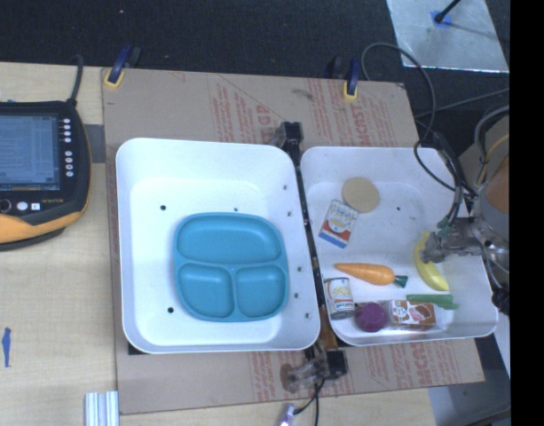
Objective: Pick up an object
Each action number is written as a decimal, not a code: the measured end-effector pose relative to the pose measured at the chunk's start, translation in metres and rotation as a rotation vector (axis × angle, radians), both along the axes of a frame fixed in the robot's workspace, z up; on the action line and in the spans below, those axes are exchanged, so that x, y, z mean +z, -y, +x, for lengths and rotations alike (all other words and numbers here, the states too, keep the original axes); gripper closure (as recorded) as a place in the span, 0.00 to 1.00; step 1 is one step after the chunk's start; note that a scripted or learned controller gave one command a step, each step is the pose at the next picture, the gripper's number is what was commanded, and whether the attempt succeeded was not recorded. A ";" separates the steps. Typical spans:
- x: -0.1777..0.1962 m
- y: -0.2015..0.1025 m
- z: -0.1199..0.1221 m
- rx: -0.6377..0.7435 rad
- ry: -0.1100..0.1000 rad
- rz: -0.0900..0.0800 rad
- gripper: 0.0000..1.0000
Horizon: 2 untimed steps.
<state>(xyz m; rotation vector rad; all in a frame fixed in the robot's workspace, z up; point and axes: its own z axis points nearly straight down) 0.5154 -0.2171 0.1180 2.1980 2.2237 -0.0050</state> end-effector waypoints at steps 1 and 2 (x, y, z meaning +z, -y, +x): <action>0.000 0.000 0.000 0.000 0.000 0.000 0.00; 0.010 0.001 0.000 0.003 0.000 -0.003 1.00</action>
